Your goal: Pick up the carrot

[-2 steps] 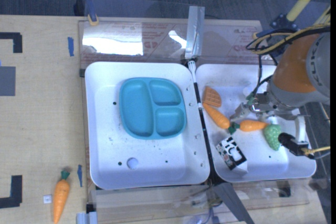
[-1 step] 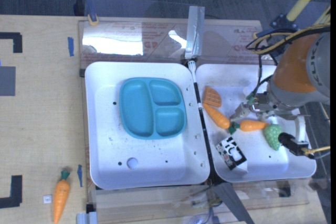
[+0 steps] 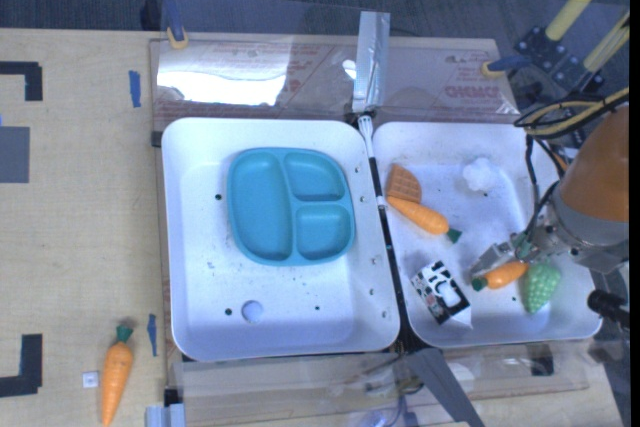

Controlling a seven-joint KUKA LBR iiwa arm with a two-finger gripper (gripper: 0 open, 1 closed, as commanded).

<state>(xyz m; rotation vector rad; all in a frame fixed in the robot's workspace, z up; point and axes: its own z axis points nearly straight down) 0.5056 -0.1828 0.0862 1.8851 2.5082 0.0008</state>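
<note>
Impossible to tell at the gripper (image 3: 494, 264) whether shut on anything or apart. Poised low in the right bin (image 3: 500, 337), toward its front right part, right against a small carrot (image 3: 505, 274) — orange, green end pointing left, lying across the bin floor beneath the tool. Just right of that, touching or nearly so, a green bunch of grapes (image 3: 540, 287). To the left, near the bin's front, a black-and-white block (image 3: 441, 291), tilted. Further back in the same bin, a larger carrot (image 3: 420, 215) at a slant, its thick end up against a brown waffle (image 3: 404, 183), and well apart toward the back right a white fluffy lump (image 3: 481, 174). Above the wrist, the orange band (image 3: 608, 177) of the grey arm, reaching in from the right. In the left bin (image 3: 190, 245), a blue divided plate (image 3: 292, 205). Out on the wooden bench (image 3: 70, 215), beyond the left bin's front left corner — a third carrot (image 3: 117, 375), leafy end up.
</note>
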